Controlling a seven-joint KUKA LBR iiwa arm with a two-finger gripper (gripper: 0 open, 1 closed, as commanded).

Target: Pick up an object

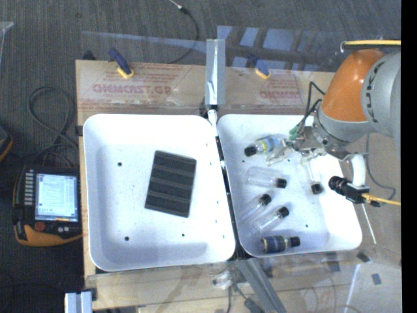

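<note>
Nearest the table's front edge a dark vial (280,242) is seen in the right bin (339,237), while the pincer (301,143), its opening impossible to tell, is judged mid-approach, needing descent onto the clear vial (264,146).

Bins (98,175): white plastic, smooth, slight sheen. Pad (171,183): black, matt, ribbed. Vials (264,176) below jaws: clear, glossy, black caps. Bottle (280,242): dark, glossy. Arm (384,103): grey, smooth shell; band (348,87) glossy orange. Bench board (150,90): brown, matt, cardboard-like, printed. Floor (52,18): grey, rough, carpet-like.
</note>
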